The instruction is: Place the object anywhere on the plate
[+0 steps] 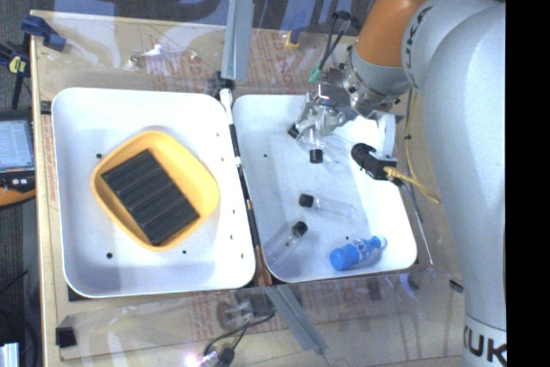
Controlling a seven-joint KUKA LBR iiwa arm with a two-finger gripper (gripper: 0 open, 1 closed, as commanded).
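A yellow plate (199, 176) with a dark ridged centre lies in the left bin (77, 112). My gripper (311, 130) hangs low over the upper part of the right bin (266, 125), well to the right of the plate. Just below it a small black-capped piece (315, 155) rests on or near the bin floor; whether it is held is unclear. Lower in that bin lie two clear vials with black caps (320, 203) (290, 236) and a blue bottle (354, 254) on its side.
A raised divider (237, 152) runs between the two bins. The grey arm with its orange band (391, 17) covers the right bin's upper right corner. A black cable loop (369, 159) hangs beside the wrist.
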